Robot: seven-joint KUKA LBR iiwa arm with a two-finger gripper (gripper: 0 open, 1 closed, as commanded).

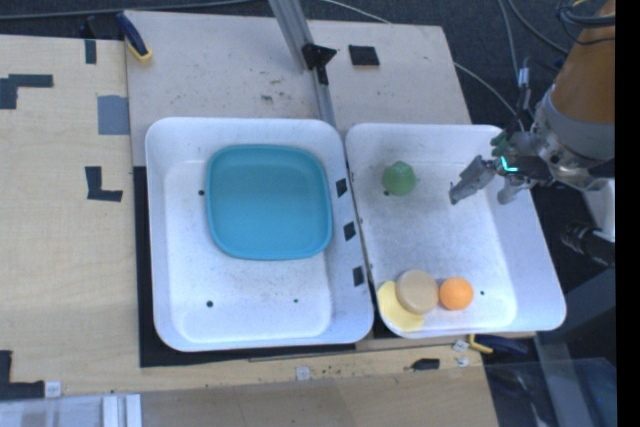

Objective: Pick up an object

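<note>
The tabletop carries two shallow white bins side by side. The left bin lies well to the left of the pincer and holds a blue square plate. The right bin lies under the pincer, which hangs over its upper right part at the end of the grey arm with its orange band. The pincer's two fingers stand spread apart, and nothing shows between them. A yellow flat piece lies at the near edge of the right bin, well below and to the left of the pincer, with a tan round object resting on it. A green ball sits to the left of the pincer, near but apart. A small orange ball lies below the pincer, touching the tan object.
</note>
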